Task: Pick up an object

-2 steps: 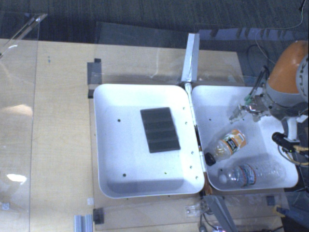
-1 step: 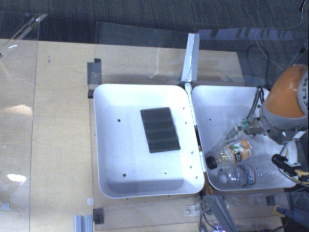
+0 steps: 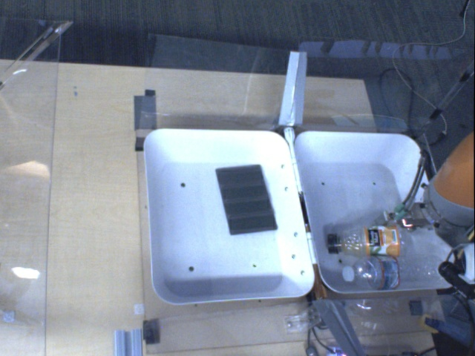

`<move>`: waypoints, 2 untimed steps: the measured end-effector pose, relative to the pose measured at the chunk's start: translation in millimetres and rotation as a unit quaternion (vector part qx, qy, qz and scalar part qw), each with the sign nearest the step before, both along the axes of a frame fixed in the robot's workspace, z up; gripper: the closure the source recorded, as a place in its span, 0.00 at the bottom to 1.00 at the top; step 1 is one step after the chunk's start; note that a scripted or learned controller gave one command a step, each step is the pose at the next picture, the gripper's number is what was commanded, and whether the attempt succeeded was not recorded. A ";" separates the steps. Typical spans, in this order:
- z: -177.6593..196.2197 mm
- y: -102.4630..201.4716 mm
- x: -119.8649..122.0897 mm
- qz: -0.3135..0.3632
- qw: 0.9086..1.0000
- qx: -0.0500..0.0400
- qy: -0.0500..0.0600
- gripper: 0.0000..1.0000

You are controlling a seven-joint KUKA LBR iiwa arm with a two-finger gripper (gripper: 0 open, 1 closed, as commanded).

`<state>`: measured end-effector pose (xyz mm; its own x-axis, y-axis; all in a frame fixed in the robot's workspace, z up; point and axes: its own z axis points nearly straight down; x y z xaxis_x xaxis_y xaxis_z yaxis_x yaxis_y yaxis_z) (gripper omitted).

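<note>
Bottles (image 3: 369, 242) lie in the right bin (image 3: 356, 154); the hand (image 3: 404, 219) (finger state cannot be told) should centre over one before closing.

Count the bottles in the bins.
2, both in the right bin, near its front: a bottle with a yellow label lying on its side, and a clear bottle just in front of it.

Pale wooden bench (image 3: 82, 221) under clear glare-streaked panels (image 3: 30, 162) — dark grey carpet (image 3: 223, 10) beyond its far edge.
</note>
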<state>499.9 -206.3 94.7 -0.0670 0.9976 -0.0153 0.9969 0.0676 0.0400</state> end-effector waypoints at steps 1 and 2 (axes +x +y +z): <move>11.7 1.2 2.9 0.001 1.000 0.000 -0.004 1.00; 11.7 1.0 2.7 0.001 1.000 0.000 -0.003 0.00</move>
<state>502.6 -205.2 106.4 -0.0695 0.9975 -0.0158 0.9964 0.0701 0.0466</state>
